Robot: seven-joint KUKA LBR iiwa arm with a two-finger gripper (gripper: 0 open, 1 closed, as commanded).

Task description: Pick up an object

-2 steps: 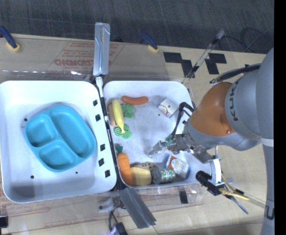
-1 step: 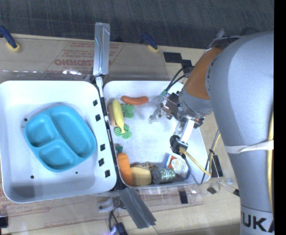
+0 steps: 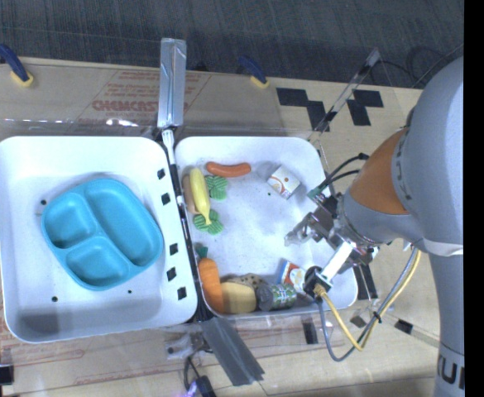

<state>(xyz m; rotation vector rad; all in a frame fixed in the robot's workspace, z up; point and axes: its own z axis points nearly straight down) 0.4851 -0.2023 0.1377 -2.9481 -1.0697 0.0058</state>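
Gripper: at right of frame, low over the right side of the right bin; finger state cannot be told from this view; nothing seen between the fingers.
Arm: grey, with orange band above the wrist, entering from right edge of frame; cables looping down toward lower right.
Nearest objects: small red-and-white item just below the gripper, against the bin's lower right wall; small white carton above and left of the gripper, near the bin's upper wall.
Lower row: dark can-like item, tan potato-like piece and orange carrot, packed along the lower wall, touching or nearly so.
Left column: yellow banana lying over green leafy pieces, close to the divider side.
Upper wall: red sausage, lying level, apart from the carton.
Task progress: judged as approach stage; no object lifted, none visibly gripped; selection, closing and lifting remain.
Right bin: white, shallow; centre of floor bare.
Left bin: white, holding a blue compartment tray, tilted diagonally.
Bench: brown board with printed red text at upper left; blue clamps along the top edge.
Room: dark floor across top of frame.
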